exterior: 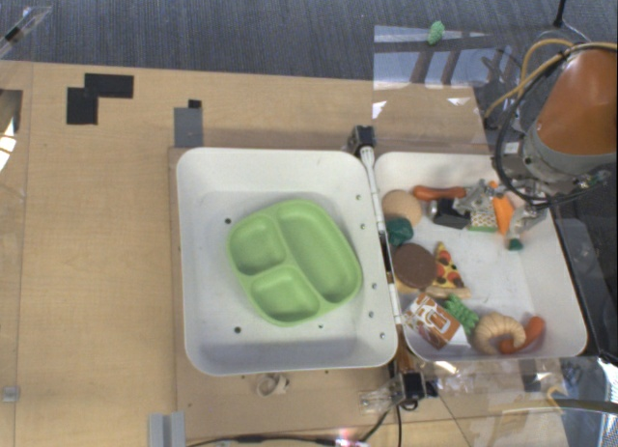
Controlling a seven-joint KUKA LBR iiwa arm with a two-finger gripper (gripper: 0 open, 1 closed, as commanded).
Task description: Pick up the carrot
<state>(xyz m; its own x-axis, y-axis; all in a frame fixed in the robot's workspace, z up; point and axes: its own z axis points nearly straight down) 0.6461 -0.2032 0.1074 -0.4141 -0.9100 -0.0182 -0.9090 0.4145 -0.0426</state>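
The carrot [502, 214] is a short orange piece with a green leaf end [515, 241]. It lies in the upper right part of the right bin [558, 271]. My gripper [500, 206] hangs right over it, with grey metal parts showing on both sides of the orange body. The arm's orange band [582, 97] is above and to the right. Part of the carrot's top is hidden by the gripper.
Also in the right bin are a red sausage [439, 191], a black piece [446, 210], a tan egg shape [402, 207], a brown disc [415, 264], a pizza slice [445, 269], a croissant [496, 331] and a small box [431, 322]. A green divided plate [294, 261] lies in the left bin [208, 194].
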